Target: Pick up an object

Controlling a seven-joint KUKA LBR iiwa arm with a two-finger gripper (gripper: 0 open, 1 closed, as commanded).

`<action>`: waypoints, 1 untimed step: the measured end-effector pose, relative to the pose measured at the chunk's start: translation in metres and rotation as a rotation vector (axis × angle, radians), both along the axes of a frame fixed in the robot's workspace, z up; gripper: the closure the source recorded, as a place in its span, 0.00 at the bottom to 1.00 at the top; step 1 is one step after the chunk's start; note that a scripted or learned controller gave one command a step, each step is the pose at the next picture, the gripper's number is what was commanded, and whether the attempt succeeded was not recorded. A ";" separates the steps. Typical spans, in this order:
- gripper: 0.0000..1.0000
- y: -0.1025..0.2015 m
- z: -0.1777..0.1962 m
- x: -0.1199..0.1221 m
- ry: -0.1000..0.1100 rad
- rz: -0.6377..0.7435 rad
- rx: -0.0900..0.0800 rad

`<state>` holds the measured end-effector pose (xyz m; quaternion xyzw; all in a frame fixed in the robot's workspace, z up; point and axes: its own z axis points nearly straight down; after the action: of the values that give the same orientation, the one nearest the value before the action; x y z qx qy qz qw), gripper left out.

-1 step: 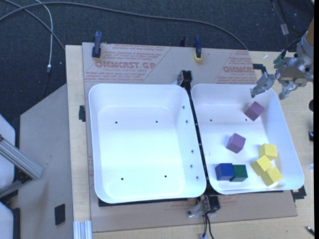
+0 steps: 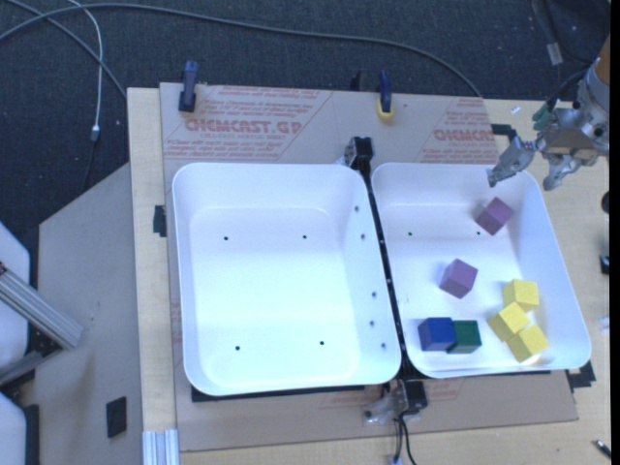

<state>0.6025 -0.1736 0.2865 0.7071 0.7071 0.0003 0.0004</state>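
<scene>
My gripper point(image 2: 532, 170) hangs open over the far right corner of the right bin point(image 2: 426, 187), nothing between its fingers. Just below it a purple block point(image 2: 494, 215) rests near the bin's far right wall. A second purple block point(image 2: 458, 277) lies mid-bin. A blue block point(image 2: 436, 333) and a green block point(image 2: 466, 335) touch side by side at the front. Three yellow blocks point(image 2: 518, 318) cluster in the front right corner.
The left bin point(image 2: 194, 250) stands beside the right one, their walls meeting in the middle. A cardboard sheet point(image 2: 291, 119) clamped by two clips lies behind both bins. Cables run across the dark floor at the back.
</scene>
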 end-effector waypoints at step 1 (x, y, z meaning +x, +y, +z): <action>0.00 -0.002 -0.042 0.002 0.004 0.000 0.001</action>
<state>0.6048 -0.1757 0.2440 0.7070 0.7072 -0.0009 -0.0014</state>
